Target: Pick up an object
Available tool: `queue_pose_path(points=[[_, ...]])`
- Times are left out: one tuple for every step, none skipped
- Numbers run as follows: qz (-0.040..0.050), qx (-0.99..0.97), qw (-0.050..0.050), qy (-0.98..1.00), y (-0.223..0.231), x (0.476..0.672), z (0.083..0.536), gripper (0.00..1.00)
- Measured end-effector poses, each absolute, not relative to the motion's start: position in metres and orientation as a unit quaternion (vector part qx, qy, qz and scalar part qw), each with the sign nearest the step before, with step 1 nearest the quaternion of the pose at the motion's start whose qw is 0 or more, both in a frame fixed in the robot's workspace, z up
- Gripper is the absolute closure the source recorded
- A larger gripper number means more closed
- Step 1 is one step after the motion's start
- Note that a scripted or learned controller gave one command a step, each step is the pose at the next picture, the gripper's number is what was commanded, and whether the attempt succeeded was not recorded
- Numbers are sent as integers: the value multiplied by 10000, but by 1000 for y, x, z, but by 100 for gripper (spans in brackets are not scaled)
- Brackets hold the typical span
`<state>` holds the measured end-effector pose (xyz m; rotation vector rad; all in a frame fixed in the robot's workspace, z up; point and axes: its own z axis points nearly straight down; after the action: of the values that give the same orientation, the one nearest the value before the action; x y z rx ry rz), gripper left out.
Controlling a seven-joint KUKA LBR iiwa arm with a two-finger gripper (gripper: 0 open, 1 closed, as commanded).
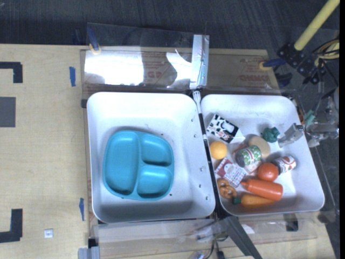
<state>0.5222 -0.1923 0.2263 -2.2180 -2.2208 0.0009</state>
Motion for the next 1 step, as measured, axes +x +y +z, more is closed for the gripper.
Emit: queue_pose_path(points=[[3,-6058,2,-7956,-184,595,137,0]])
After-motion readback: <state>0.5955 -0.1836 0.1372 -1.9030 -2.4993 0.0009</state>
